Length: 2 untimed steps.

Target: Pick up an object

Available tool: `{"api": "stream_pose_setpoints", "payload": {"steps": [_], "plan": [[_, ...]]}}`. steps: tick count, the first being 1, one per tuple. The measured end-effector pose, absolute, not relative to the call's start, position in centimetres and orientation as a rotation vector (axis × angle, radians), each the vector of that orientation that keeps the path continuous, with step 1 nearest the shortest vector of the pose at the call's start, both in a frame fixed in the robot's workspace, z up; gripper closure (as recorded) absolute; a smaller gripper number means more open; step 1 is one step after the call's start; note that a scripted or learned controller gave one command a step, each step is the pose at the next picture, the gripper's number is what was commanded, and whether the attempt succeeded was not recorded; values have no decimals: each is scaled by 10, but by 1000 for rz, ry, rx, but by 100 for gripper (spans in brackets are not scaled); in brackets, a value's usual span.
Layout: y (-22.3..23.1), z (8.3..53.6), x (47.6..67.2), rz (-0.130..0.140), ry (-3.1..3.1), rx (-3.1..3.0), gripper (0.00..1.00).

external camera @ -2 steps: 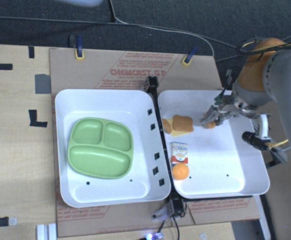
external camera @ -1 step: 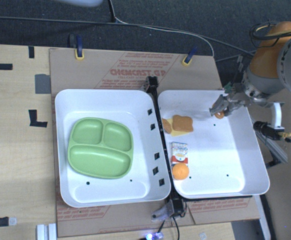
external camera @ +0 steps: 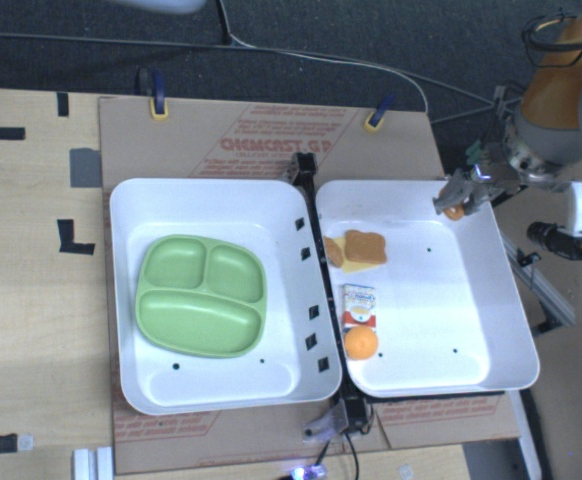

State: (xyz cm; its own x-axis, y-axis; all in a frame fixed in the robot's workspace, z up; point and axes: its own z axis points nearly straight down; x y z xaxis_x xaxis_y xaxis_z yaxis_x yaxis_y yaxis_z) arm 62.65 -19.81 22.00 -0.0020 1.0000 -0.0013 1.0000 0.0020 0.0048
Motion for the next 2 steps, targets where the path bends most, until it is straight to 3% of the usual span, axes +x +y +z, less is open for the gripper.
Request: {"api": "stream_pose_setpoints", "payload": {"steps": [1, 2], "plan": [[-197, 261, 628, 3, 2221, 2216, 100], [-147, 264, 635, 2, 2228, 2215, 100]]}}
